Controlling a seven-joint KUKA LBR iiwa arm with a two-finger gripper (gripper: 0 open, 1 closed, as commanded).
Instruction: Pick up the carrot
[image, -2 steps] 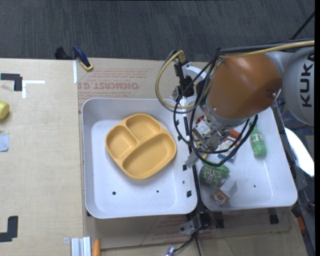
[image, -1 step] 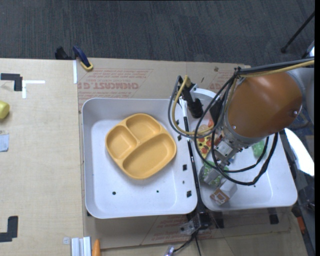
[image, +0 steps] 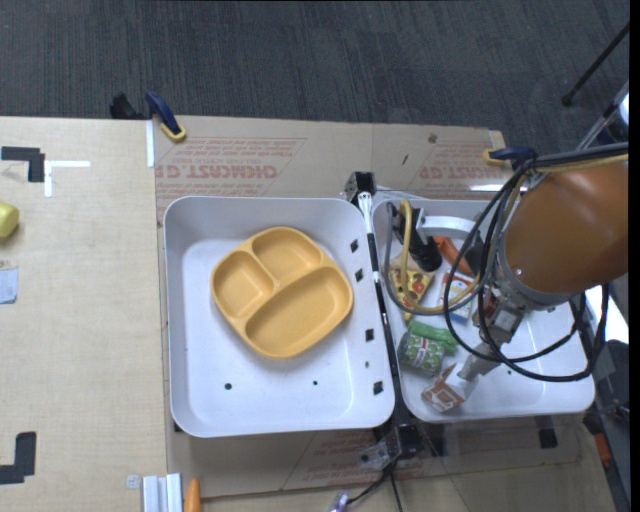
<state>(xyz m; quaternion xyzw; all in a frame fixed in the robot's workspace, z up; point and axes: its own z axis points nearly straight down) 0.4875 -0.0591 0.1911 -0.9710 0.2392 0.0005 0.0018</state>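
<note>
My jaws hung low at the near side of the right bin (image: 560, 400), right over a small brown and white packet (image: 441, 397); I could not tell if they were wide or narrow, and I saw nothing held in them; just up from them lay a green packet (image: 428, 348). The carrot (image: 456, 253) was well away from my jaws, toward the far side of the same bin; it looked like a small orange bit next to a black thing (image: 425, 252), partly hidden by my black cables (image: 490, 250); its long side seemed to slant from far-left to near-right, but I was not sure. I think my next move had to go up and over the green packet to the far side, then turn to fit that slant. My arm (image: 575, 225) came in from the right, bent down over the bin, its big orange band high above; the yellow plate (image: 285, 295) sat in the left bin (image: 200, 390) on the worktop (image: 80, 350).
</note>
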